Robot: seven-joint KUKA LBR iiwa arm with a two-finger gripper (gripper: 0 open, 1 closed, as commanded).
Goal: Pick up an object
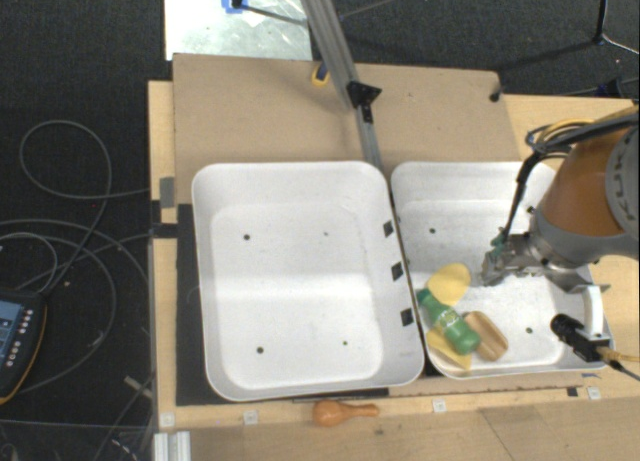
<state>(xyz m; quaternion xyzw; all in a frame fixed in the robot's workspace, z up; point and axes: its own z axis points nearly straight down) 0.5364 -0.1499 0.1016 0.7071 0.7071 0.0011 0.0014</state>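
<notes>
Left side first: left bin [290, 279] sits bare white, plenty of room there but nothing to grab. Small orange thing [345, 411] lies on the worktop [250, 109] just in front of that bin, outside it. Moving right, over the divider: right bin [450, 209] holds the cluster at its near-left corner: yellow piece [450, 281], green object [447, 321] just below it, tan piece [487, 335] touching the green one's right side. All tight together, hard against the front wall.

Further right, the gripper [497, 265] hangs low inside the right bin, just beside the yellow piece, w/ the arm [585, 199] coming in behind. Fingers: can't tell if open or closed, too small & dark; nothing visible between them.

Judgement: approach stage, no grasp yet. Best bet prob. the yellow piece, nearest & on the cluster's open side. Come straight down, keep off the green one. Watch the front rim & divider wall; back half of the bin is the free room for lifting out.
</notes>
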